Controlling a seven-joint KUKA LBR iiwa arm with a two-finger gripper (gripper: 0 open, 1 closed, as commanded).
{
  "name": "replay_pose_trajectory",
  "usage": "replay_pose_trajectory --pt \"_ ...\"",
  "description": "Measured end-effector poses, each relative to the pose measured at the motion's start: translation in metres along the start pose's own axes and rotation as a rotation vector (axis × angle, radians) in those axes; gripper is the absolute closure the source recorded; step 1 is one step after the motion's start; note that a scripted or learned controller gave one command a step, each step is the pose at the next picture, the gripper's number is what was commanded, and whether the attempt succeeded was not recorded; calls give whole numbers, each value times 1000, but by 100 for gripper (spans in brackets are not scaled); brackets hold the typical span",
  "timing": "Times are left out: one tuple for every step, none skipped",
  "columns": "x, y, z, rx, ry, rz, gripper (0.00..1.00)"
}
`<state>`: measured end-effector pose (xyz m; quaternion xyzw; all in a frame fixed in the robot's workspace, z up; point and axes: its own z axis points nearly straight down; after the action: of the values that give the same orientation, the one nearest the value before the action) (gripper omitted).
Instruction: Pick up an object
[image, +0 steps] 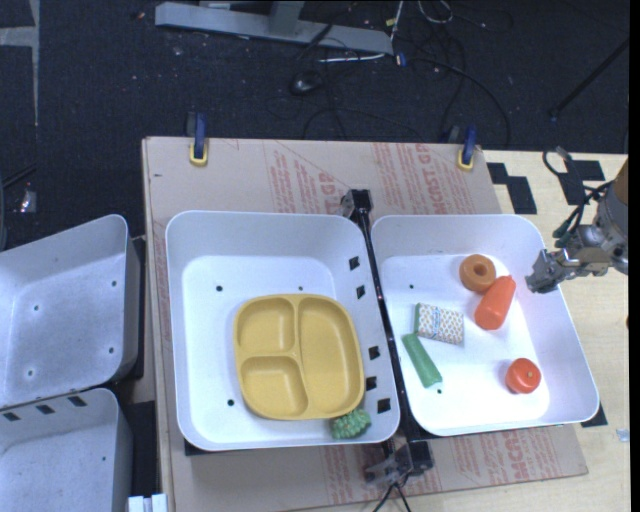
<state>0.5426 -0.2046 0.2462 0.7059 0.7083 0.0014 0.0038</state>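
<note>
We've got the gripper (546, 272) at the right bin's (570, 330) far-right rim, holding nothing; finger gap too small to tell. Nearest obj, the orange cylinder (495, 303), lies just left of it, long axis tilted upper-right to lower-left.

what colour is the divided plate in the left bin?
Yellow; the divided plate shows clearly in the camera view.

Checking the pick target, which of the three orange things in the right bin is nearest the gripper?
The long orange cylinder, lying between the orange ring and the round orange knob, closest to the gripper.
</note>
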Motion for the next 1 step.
replay_pose_trajectory --pt "0 1 -11 5 2 1 100"
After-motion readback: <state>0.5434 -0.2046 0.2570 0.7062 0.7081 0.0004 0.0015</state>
